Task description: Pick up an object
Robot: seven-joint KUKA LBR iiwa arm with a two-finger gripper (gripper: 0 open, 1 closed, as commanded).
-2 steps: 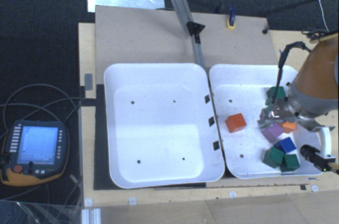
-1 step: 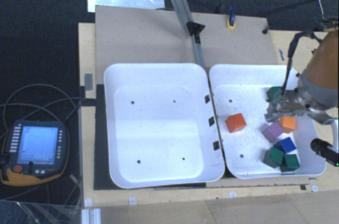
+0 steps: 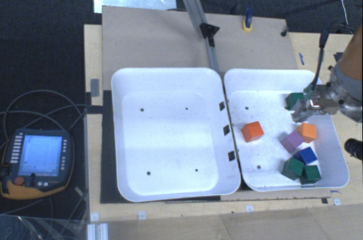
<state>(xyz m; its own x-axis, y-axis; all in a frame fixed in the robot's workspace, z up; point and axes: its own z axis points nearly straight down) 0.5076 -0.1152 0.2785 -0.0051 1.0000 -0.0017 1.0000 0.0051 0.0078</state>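
Several small blocks lie in the right bin (image 3: 266,183). An orange cube (image 3: 252,131) sits alone near its left side. A dark green block (image 3: 293,100) lies toward the back right. Along the right side cluster an orange block (image 3: 308,131), a purple block (image 3: 292,141), a blue block (image 3: 307,154) and two green blocks (image 3: 294,167) (image 3: 311,175). My gripper (image 3: 303,110) hangs over the right bin, just beside the dark green block and right above the orange and purple ones. I see nothing held in it.
The left bin (image 3: 122,120) stands beside the right one, and their rims meet in the middle. A slanted metal pole (image 3: 193,0) rises behind the bins. A teach pendant (image 3: 37,162) with its cable lies left of the bench.
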